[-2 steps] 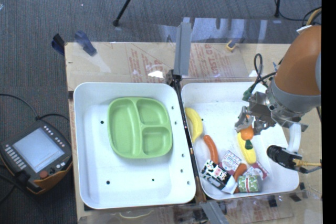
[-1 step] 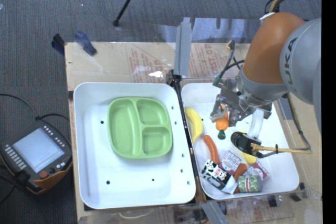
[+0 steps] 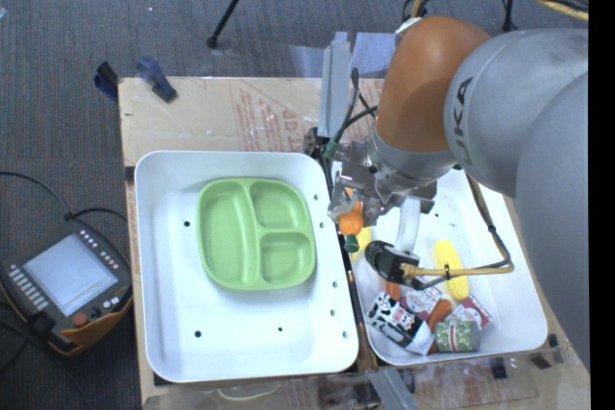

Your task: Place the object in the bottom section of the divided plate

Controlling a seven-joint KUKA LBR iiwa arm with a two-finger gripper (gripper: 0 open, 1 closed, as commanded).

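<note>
small orange object (image 3: 352, 222), roundish, sits at the left edge of the right bin (image 3: 519, 322), just at the wall between the two bins; too small and too covered to give a long axis or heading. gripper (image 3: 348, 209) is right over it, at about 3 o'clock from the divided plate (image 3: 257, 232); the orange thing shows just under the gripper tip, but whether it is clamped or merely touched cannot be told, and the gripper's state cannot be read from this angle. arm (image 3: 500, 101) comes in from 3 o'clock, big grey link across the upper right, orange band (image 3: 423, 82) above the wrist, wrist pitched down toward the bin wall, a cable looping out at 5 o'clock. green divided plate lies in the left bin (image 3: 173, 322), one long section on its 9 o'clock side, two smaller ones on the 3 o'clock side. right bin also holds a yellow corn cob (image 3: 452, 266), a cow-print carton (image 3: 397, 318), a green-label pack (image 3: 457, 335). a teach pendant (image 3: 65, 288) lies on the floor at 9 o'clock.
</note>
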